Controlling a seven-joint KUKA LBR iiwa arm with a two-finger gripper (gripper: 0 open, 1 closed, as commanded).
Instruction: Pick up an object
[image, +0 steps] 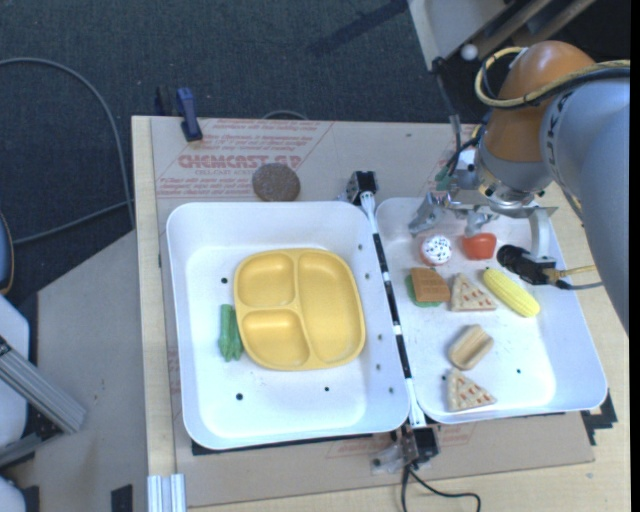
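My gripper (455, 215) hangs over the back of the right bin (575, 350), open, with nothing between its fingers. Just in front of it lie a white dotted ball (436, 249) and a small red piece (481, 245). Further forward are a toy burger (429, 288), a triangular sandwich (471, 295) and a yellow corn cob (511, 291). A bread roll (470, 346) and a pizza slice (468, 391) lie near the bin's front.
The left bin (200, 380) holds a yellow divided plate (298, 307) with a green pea pod (230, 332) at its left side. A brown disc (275, 183) lies on the board behind the bins. A black clamp (362, 185) sits between the bins at the back.
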